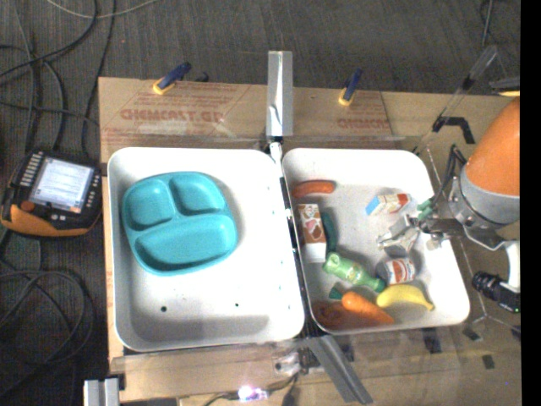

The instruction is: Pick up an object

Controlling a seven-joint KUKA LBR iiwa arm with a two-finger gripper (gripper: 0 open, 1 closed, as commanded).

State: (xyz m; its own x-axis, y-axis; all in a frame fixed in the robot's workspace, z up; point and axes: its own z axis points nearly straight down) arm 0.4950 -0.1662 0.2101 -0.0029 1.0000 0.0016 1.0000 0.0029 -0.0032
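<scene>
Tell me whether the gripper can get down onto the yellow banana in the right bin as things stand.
Probably yes. The yellow banana lies on top near the right bin's front corner, nothing over it. The gripper hovers just behind it; the small can and orange carrot crowd it closely.

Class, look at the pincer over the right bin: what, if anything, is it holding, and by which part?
It cannot be told. The pincer sits low among the toys, just above the small can, but nothing is seen between its fingers.

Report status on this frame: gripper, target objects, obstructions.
Gripper low over right bin, nothing seen between fingers. Nearest: can, banana, small carton. Blue tray in left bin. Items crowded, path open.
</scene>
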